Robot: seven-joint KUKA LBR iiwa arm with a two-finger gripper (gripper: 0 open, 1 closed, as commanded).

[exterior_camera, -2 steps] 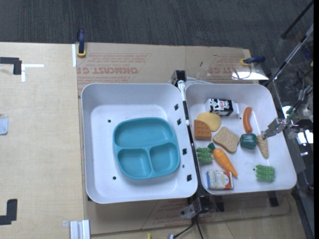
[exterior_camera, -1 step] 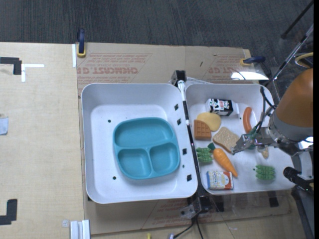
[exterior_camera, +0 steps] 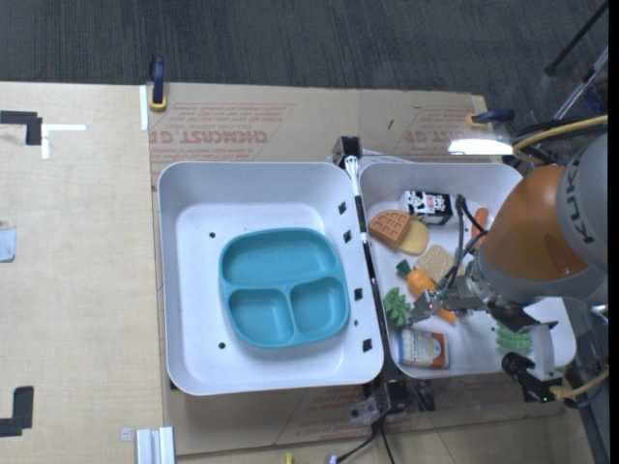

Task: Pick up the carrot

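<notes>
In the right bin (exterior_camera: 382, 259), near its left wall and about midway along it, the carrot (exterior_camera: 420, 282) lies among crowded toy foods: a waffle (exterior_camera: 391, 227) toward the far edge, broccoli (exterior_camera: 396, 306) just beside it, a small carton (exterior_camera: 424, 349) by the near edge. The end effector (exterior_camera: 432, 304) is low beside the carrot; whether it is spread or pinching, I cannot tell. A good grasp probably centres on the orange body, avoiding the broccoli, then lifts straight up.
</notes>
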